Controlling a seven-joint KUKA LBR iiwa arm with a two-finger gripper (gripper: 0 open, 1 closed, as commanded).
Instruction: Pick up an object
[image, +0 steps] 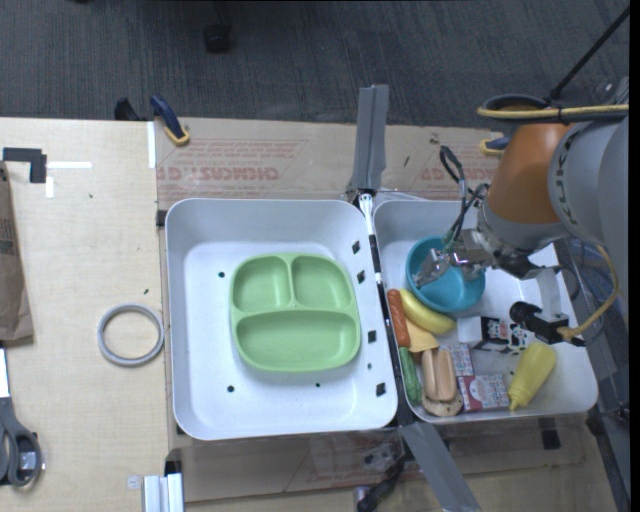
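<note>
Pale wooden counter over dark carpet, bearing two white bins: left bin holding a green divided plate, right bin crowded along its near edge with a banana, hot dog and yellow bottle. Grey tape ring near the counter's left edge. Gripper low over the blue bowl at the right bin's far-left corner, touching its rim; fingers impossible to tell apart or together.

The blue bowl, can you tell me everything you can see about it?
The blue bowl is round, teal-blue and looks like smooth plastic. It sits upright in the right-hand white bin, toward its back left part. The gripper reaches over it from the right, its metal tip at the bowl's opening, hiding part of the inside. A yellow banana lies against the bowl's front left side. Whether the bowl has anything in it cannot be made out.
</note>
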